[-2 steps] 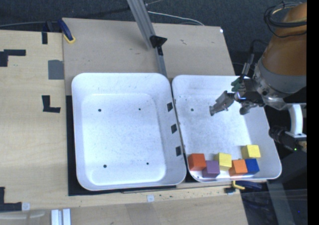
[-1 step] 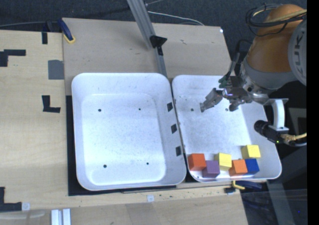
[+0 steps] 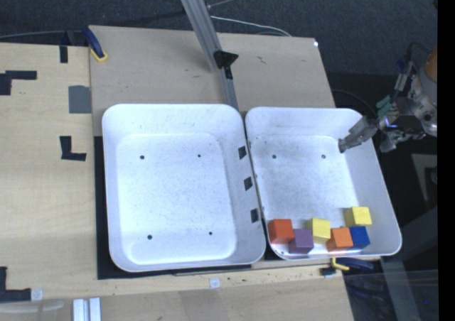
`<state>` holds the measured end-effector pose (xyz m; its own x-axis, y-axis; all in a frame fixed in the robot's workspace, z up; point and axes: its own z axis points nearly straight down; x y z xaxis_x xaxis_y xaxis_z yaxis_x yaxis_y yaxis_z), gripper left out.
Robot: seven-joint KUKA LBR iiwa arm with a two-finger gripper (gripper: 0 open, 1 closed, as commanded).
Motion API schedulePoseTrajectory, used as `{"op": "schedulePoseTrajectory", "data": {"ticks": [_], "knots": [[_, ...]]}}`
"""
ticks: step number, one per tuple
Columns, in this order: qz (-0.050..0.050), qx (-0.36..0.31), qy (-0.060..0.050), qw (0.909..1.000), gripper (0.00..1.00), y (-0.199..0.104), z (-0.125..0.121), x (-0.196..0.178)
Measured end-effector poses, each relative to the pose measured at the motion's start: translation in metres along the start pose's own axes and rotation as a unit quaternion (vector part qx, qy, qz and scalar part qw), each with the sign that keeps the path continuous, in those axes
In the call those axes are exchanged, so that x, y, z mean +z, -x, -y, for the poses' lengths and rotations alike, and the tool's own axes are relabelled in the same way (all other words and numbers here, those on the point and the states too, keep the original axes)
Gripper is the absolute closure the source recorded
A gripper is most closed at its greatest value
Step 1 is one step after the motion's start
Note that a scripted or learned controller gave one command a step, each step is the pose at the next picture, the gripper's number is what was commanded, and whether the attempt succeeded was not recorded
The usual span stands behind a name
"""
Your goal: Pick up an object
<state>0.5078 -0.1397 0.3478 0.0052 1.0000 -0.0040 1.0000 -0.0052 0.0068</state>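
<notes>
So, L to R: left bin (image 3: 128, 124) first, then right bin (image 3: 284, 122) w/ blocks bunched along its near wall: orange block (image 3: 281, 229), purple block (image 3: 303, 239), yellow block (image 3: 321, 228), more by the corner. My claw (image 3: 370, 135) hangs at the bin's right rim, well apart from them; cannot tell its state, nothing visibly held. Risk: blocks touch each other and the wall, so I'd prob jam or nudge one instead of gripping.

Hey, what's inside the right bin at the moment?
Inside the right bin, six small blocks cluster at its near edge: two orange, two yellow, one purple, one blue partly hidden behind orange.
</notes>
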Motion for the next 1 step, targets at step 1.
{"op": "schedulePoseTrajectory", "data": {"ticks": [1], "knots": [[0.000,0.001,-0.004,1.0000,0.00,0.0682,0.0252,0.0040]]}}
